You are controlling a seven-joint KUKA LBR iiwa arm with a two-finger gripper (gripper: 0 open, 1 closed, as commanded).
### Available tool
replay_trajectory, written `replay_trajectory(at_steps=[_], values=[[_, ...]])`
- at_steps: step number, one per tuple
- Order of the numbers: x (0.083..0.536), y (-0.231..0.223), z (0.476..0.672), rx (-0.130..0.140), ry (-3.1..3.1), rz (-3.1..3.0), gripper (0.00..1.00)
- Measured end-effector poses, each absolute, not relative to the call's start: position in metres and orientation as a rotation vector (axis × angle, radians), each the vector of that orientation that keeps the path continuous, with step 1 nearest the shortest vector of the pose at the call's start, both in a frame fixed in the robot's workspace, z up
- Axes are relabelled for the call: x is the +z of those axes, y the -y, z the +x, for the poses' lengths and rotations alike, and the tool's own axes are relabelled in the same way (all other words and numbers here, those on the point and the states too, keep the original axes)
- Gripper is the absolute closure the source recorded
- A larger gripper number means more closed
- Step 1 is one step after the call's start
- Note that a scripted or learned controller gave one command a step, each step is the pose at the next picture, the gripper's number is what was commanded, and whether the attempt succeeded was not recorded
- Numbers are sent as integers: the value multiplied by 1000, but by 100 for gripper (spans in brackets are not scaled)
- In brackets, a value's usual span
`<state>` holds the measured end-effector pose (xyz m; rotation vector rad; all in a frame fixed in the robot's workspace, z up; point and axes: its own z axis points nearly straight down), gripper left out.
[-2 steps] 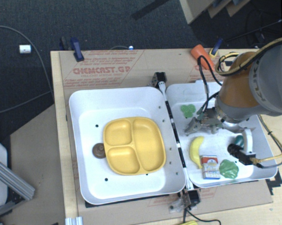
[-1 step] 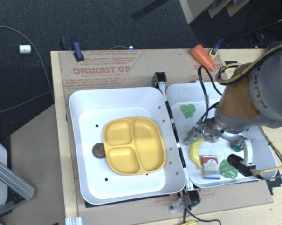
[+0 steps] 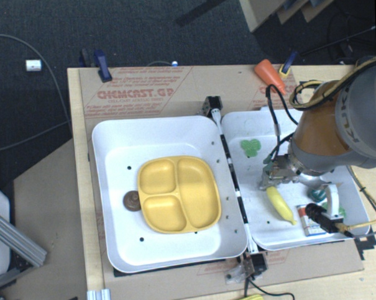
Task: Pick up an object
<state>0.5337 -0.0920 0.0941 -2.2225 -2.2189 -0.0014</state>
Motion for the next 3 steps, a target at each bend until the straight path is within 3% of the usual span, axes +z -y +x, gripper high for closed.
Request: replay_trajectory(at_steps=[1, 2, 3], values=[[186, 40, 614, -4, 2224, -2221, 100], [185, 41, 613, 0, 2223, -2221, 0], [185, 83, 558, 3, 2219, -2222, 0]])
